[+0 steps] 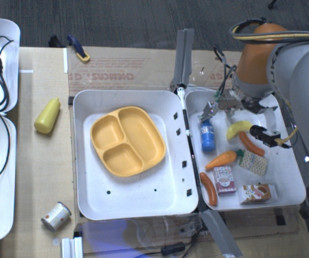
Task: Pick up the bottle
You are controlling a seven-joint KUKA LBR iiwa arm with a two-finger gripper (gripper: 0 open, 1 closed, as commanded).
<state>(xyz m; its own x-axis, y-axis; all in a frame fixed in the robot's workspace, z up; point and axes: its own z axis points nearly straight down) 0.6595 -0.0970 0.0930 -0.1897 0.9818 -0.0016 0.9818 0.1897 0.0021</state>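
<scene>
The blue bottle [208,136] lies in the right bin [291,195], over by its left wall, with its pale cap pointing toward the far end. The claw [212,109] sits right above that cap end, at the far left corner of the bin, and from this angle I cannot tell how wide it stands or whether it touches the bottle. The grey arm [299,69] with its orange band comes in from the right, over the far edge of the bin.

Just right of the bottle is a banana [238,128], and beside that a red sausage [251,144] running toward the near right. A carrot [222,159] lies just near of the bottle, tilted. Nearer still is a second sausage [209,188] along the left wall, a small red carton [224,179] beside it, a patterned packet [253,163] and another box [256,193] to the right.

The left bin [84,160] carries a yellow divided plate [127,140]. Out on the surface [41,165], left of that bin, a yellow mustard bottle [47,116] lies on its side, and a small can [56,216] rests near the front corner.
</scene>
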